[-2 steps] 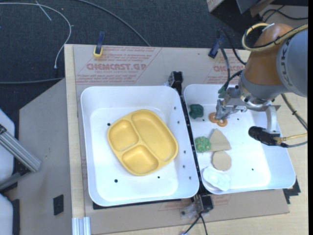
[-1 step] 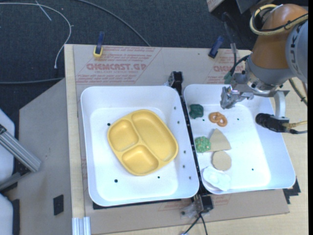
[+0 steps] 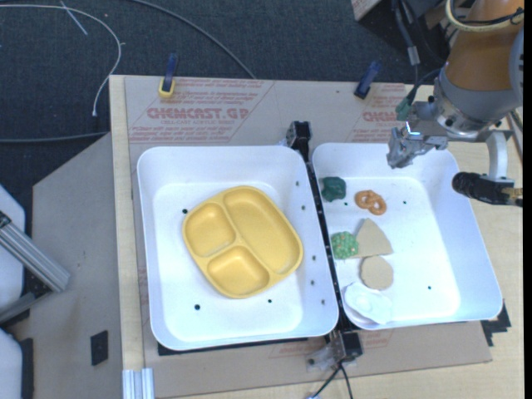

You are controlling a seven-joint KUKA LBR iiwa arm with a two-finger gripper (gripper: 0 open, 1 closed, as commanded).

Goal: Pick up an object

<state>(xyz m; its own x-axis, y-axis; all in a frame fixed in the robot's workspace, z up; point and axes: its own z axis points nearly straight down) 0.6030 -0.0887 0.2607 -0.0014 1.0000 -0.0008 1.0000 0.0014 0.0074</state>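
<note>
On your left, the left bin [image 3: 158, 306] holds a yellow divided tray [image 3: 241, 239] with three compartments, lying flat and slightly turned near the bin's middle. It looks like rigid, smooth plastic; it is probably light but broad, so a thin rim is the only place two fingers could pinch it, and it would likely slip or tip.

Moving right across the divider, the right bin [image 3: 449, 289] carries the small pieces, clustered along its left half. Nearest the far left corner is a dark green lump [image 3: 333, 189], then a brown pretzel [image 3: 371, 201] just beside it. Below sit a light green leafy piece [image 3: 343, 243] touching a tan wedge [image 3: 373, 239], a tan round disc [image 3: 376, 273] below that, and a white crumpled piece [image 3: 367, 304] by the near wall. These look like toy foods: light, and you should judge them stiff enough to pinch. The pretzel stands apart from its neighbours and its loops offer edges, so it seems the easiest target; take it across its narrow width. The flat wedge and disc lie low and may be hard to get under.

Furthest right, the gripper [image 3: 406, 150] hangs over the right bin's far rim, well apart from every piece, with the grey wrist and orange band rising behind it. It points downward. You cannot tell its state from this view; nothing is visibly between the tips.
</note>
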